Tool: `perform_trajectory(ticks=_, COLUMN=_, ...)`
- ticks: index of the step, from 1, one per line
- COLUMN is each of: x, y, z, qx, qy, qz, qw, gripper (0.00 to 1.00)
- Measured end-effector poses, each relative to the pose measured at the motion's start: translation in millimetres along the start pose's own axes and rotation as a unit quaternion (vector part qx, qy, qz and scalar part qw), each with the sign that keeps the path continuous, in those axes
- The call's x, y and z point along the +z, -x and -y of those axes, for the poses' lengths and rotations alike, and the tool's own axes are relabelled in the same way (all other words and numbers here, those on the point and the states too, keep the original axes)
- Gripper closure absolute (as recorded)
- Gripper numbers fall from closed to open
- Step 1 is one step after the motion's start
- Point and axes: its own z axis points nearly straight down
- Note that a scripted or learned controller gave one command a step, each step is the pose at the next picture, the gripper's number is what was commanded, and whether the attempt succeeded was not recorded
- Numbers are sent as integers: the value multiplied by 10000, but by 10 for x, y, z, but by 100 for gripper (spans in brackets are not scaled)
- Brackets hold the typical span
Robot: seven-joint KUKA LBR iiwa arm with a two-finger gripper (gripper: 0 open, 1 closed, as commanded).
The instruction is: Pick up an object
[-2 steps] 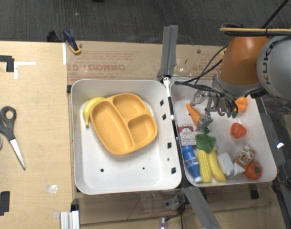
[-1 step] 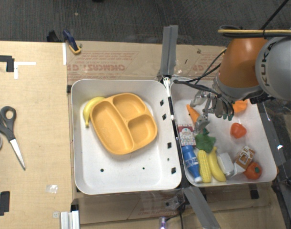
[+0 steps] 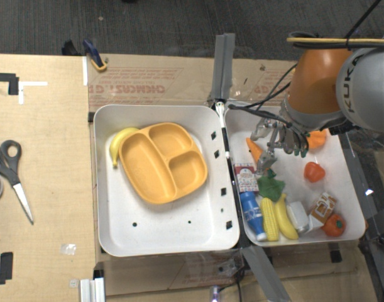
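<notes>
Gripper (image 3: 268, 160) low in right bin (image 3: 346, 162), above green toy (image 3: 271, 186); finger state unclear

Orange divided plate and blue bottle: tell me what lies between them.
In the camera view, between the orange divided plate and the blue bottle lie bare floor of the left bin and the two bins' adjoining walls; no object sits there.

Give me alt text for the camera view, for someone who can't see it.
A grey and orange robot arm lowers its pincer into the right bin of toy food, above a green leafy toy. The left bin holds a yellow divided plate and a banana.
</notes>
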Motion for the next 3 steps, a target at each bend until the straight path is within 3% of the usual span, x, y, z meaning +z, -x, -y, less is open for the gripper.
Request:
perform_trajectory(ticks=1, x=13, y=-6, z=31, qx=580, qy=-11, qz=-30, qw=9983, gripper=0)
perform_trajectory(ticks=2, x=-90, y=9, z=27, qx=573, qy=-9, qz=-8, qw=9984, gripper=100)
perform_trajectory(ticks=3, x=-931, y=198, z=-771, qx=-276, qy=10, qz=-65, qw=9996, gripper=100)
